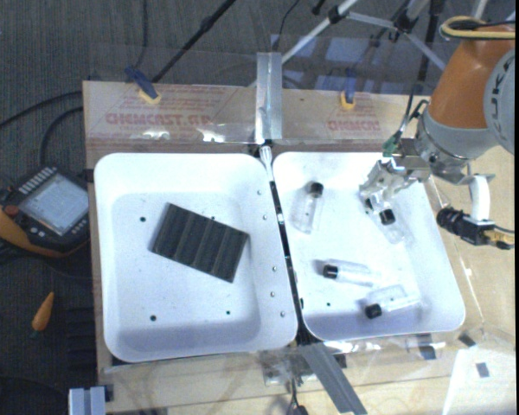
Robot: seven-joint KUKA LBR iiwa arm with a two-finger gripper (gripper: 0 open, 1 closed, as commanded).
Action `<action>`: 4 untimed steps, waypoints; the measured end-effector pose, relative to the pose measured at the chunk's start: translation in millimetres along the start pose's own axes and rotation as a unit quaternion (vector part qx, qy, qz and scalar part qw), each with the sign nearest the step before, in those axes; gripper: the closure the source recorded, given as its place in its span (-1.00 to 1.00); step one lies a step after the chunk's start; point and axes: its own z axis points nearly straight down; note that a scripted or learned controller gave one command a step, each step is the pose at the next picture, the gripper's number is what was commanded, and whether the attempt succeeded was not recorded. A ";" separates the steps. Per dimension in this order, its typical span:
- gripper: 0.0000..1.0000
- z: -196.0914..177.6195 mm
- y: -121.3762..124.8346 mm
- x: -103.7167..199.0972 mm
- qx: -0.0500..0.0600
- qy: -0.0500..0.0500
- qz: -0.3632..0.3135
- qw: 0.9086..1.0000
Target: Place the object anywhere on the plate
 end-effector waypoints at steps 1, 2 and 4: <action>1.00 15.7 -0.9 85.9 0.001 0.002 0.068 0.998; 1.00 17.4 2.9 153.0 0.001 0.001 -0.055 0.998; 1.00 10.5 41.4 325.3 -0.001 0.002 -0.330 0.944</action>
